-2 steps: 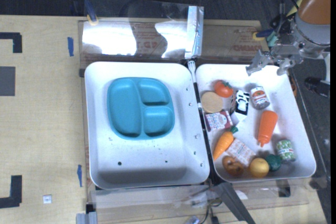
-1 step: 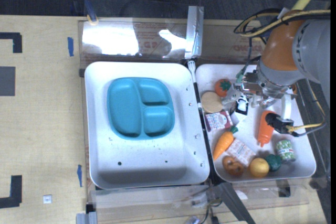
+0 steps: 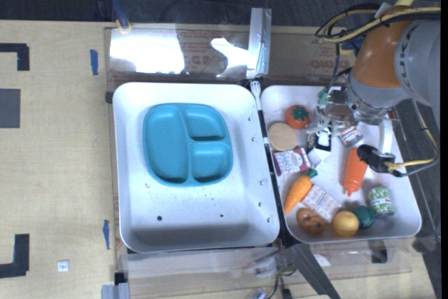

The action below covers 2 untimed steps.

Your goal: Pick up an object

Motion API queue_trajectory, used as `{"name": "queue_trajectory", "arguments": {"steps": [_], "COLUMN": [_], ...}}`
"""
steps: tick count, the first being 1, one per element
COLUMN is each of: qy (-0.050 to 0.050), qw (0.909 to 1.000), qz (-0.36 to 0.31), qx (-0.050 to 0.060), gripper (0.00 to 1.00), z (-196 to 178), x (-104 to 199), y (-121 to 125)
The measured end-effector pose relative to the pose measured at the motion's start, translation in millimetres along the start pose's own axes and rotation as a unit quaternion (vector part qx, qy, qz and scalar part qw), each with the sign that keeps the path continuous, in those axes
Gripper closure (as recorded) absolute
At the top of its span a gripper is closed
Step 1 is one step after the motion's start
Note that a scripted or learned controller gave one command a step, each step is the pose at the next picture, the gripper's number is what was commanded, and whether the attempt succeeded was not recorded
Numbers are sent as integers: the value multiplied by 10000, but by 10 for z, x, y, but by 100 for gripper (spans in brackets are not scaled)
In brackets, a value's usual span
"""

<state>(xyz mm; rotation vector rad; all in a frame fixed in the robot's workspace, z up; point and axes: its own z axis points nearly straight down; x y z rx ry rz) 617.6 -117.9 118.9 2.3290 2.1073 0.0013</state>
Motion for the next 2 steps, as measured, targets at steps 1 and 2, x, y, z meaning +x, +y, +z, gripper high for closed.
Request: {"name": "queue_trajectory", "arguments": {"steps": [1,2], "qy": [0,6], "qw": [9996,9993], "qz": [-282,-385], "qx": [-48,37], "gripper": [100,100], "z": [-1129,-812], "x": [103,201], "y": [-692,-883]}}
